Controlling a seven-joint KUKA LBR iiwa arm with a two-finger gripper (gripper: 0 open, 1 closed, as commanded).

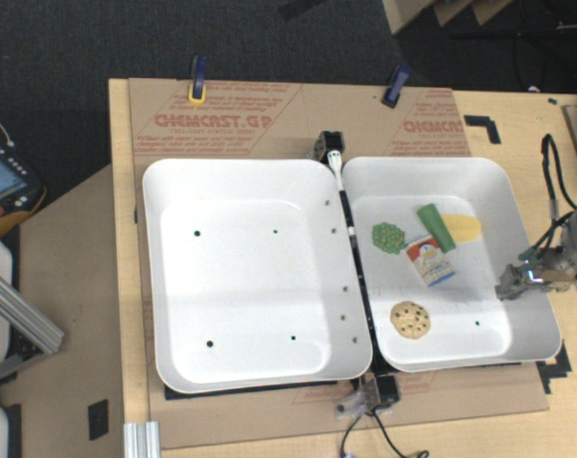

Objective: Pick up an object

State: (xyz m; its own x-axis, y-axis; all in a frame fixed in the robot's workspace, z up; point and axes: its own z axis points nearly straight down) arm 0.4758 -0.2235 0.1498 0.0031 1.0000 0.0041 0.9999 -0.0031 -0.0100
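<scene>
Several small items lie in the right bin. A green broccoli-like piece sits near its left side. A green stick rests slanted against a yellow wedge. Below them lies a small red, white and blue carton. A round cookie is near the bin's front. My gripper is at the right bin's right rim, low, apart from all the items, with nothing seen in it.
The left bin adjoins the right one along a black seam with clips. Both sit on a brown cardboard sheet held by clamps at the back. Cables run along the right edge.
</scene>
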